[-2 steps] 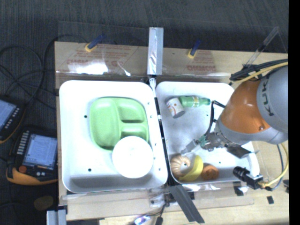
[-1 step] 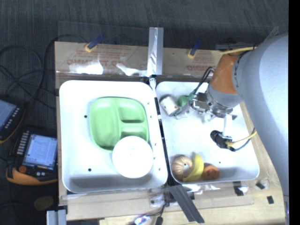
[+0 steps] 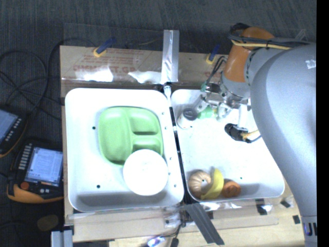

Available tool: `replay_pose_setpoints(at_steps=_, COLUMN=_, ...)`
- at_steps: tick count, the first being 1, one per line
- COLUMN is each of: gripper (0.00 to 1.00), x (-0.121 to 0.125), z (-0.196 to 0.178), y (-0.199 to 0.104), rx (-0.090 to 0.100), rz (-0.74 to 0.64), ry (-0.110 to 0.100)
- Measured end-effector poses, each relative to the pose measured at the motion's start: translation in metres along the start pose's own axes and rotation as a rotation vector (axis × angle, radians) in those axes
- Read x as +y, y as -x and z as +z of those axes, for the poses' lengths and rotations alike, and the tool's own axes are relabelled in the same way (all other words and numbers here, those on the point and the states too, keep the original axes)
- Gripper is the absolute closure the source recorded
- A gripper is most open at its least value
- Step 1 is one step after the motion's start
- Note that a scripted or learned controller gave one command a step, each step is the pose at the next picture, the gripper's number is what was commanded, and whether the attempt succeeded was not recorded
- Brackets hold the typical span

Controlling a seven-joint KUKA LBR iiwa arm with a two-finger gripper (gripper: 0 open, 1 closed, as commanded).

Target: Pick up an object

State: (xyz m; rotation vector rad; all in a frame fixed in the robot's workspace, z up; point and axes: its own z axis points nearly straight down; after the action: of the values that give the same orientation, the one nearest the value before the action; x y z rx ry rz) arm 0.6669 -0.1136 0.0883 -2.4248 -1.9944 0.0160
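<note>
The hand [image 3: 209, 106] sits low in the far left corner of the right bin [image 3: 257, 153], by a grey-and-green thing [image 3: 194, 112]; whether it is wide or narrow I cannot tell. At the near wall lie a donut [image 3: 198, 180], banana [image 3: 216, 183] and orange thing [image 3: 231, 189], touching. The left bin [image 3: 82, 138] holds a green tray [image 3: 126, 133] under a white disc [image 3: 146, 172].

Glossy white plastic bins [image 3: 82, 107], matt green plastic tray [image 3: 121, 133] — smooth, brown cardboard backing [image 3: 128, 60], dull.
</note>
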Motion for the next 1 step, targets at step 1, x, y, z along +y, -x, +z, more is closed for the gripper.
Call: replay_pose_setpoints(at_steps=1, gripper=1.00, x=-0.0010, z=-0.0089, y=0.0008, rx=-0.008, rz=-0.003, ry=-0.005)
